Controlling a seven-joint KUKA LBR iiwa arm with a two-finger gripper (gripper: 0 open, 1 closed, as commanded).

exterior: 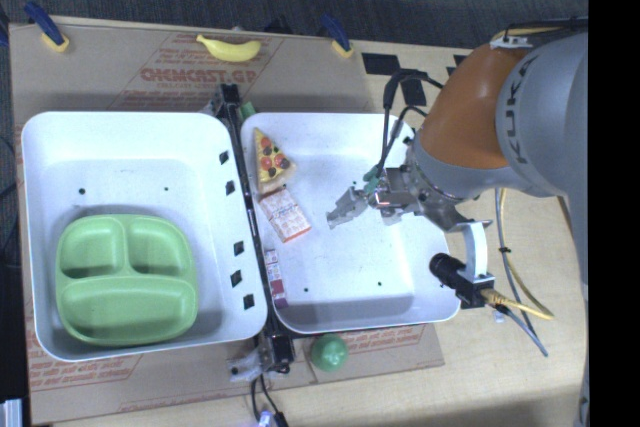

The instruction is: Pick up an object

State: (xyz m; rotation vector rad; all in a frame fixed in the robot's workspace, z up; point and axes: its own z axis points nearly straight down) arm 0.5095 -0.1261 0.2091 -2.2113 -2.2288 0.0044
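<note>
Pizza slice toy [270, 160] and the little card [285, 215] sit by the right bin's [340, 315] left wall, with the end effector [345, 208] hovering just beside them, probably lining up, though I can't tell its open/closed state.

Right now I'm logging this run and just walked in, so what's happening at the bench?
The grey and orange arm reaches in from the right, its pincer over the right bin. Nothing shows between its fingers. A pizza slice and a small red-and-white packet lie near that bin's left wall, to the pincer's left. A green divided tray sits in the left bin. A banana and a green ball lie on the cardboard outside the bins.
</note>
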